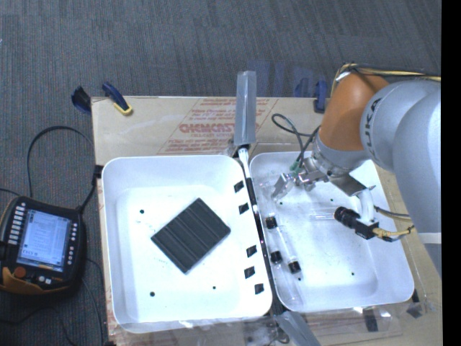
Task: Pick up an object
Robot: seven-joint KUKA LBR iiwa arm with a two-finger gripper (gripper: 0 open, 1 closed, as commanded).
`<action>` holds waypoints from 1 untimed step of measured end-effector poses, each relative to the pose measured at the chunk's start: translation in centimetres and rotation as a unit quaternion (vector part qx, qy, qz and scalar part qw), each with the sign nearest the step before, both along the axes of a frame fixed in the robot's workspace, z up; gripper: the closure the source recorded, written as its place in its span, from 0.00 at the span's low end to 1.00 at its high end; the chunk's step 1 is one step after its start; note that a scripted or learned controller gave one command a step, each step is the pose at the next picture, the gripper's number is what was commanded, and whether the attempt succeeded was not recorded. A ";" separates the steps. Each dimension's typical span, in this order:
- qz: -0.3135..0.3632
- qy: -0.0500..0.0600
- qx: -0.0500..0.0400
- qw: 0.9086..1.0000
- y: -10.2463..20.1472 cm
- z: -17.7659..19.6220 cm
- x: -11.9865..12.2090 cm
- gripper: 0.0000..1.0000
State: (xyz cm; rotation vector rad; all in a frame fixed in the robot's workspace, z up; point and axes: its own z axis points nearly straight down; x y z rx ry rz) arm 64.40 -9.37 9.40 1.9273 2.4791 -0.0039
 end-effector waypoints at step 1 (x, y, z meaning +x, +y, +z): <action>0.000 0.000 0.000 1.000 0.0 0.0 0.0 0.00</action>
